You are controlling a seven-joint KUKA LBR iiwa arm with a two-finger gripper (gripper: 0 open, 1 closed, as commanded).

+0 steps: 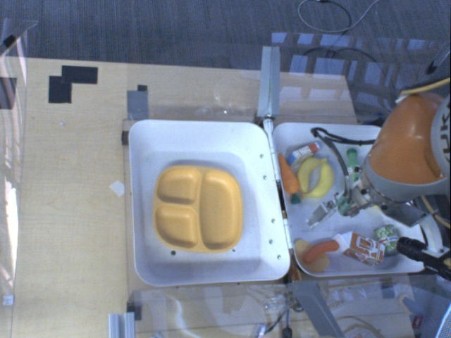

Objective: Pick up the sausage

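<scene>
Overhead slanted view of two white bins. The sausage (323, 247), a short reddish-orange link, lies in the right bin (331, 136) close to its near wall and toward its near-left corner, touching or just beside a rounded orange-tan item (315, 260) on its near-left side, with a small printed carton (364, 248) to its right. Its long axis runs roughly left to right, tilted slightly so the right end sits a little farther away. The gripper (325, 210) hangs over the middle of the same bin, its metallic fingers (318, 215) pointing left and toward the near side; they appear slightly spread with nothing between them. The sausage therefore lies toward the near side of the fingertips, almost directly in line with them, apart from them by bare bin floor. A banana (317, 177) and a carrot (287, 175) lie on the far-left side of the gripper, away from that path. The left bin (141, 210) holds a yellow divided tray (199, 208). In judgement, the coming move is a short travel toward the near wall, then a descent with the fingers closing across the link's short width.
</scene>
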